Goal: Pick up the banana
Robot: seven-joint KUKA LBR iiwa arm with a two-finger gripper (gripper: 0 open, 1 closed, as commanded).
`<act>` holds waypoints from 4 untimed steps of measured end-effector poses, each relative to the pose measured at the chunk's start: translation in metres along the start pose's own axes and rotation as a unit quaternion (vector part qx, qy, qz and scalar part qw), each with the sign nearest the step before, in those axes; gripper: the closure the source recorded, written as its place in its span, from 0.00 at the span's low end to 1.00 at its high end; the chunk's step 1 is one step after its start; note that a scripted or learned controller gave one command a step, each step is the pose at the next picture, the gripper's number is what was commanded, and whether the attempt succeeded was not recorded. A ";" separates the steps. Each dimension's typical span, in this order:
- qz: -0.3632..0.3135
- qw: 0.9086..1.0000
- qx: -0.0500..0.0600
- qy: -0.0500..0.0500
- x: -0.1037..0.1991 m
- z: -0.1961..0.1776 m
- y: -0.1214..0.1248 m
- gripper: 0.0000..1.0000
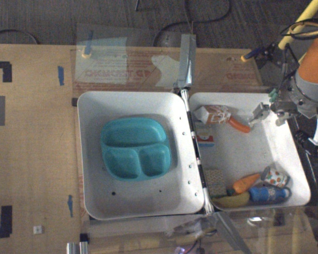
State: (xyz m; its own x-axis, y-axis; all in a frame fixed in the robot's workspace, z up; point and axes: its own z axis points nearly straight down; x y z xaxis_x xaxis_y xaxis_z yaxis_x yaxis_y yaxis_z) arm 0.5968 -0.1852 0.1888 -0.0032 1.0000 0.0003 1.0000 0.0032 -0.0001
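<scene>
Banana [234, 200] lies along the near wall of the right bin [292, 148], flat, yellow-green, at the bottom edge. Just behind it an orange carrot-like toy [246, 182], and beside that a blue bottle [267, 194] on its side, touching or nearly touching the banana's right end. Small spotted cup [275, 178] sits just above the bottle. A mesh-patterned pad [215, 181] is left of the carrot, near the divider.

Far end of the right bin: small carton [214, 114], with an orange tool or handle [239, 125] poking out to its right. A small red-blue item [205, 138] lies by the divider below the carton.

My pincer [270, 111] hangs over the far right part of the right bin, well apart from the banana, nothing between its fingers; they look spread.

Left bin [90, 142] holds a teal three-compartment tray [138, 147]. Both bins sit on the tabletop [32, 152], brown with blue tape bits.
</scene>
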 end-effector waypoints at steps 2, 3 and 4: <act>0.011 1.000 -0.002 -0.001 0.066 -0.098 0.071 0.00; 0.116 0.993 0.001 -0.001 0.077 0.029 0.070 0.00; 0.036 0.999 -0.002 -0.001 0.020 0.029 0.071 0.00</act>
State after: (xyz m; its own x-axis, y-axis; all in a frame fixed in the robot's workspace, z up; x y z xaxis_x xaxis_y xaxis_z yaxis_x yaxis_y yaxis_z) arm 0.6673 -0.1651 0.1594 0.0695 0.9976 -0.0021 0.9976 -0.0695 0.0033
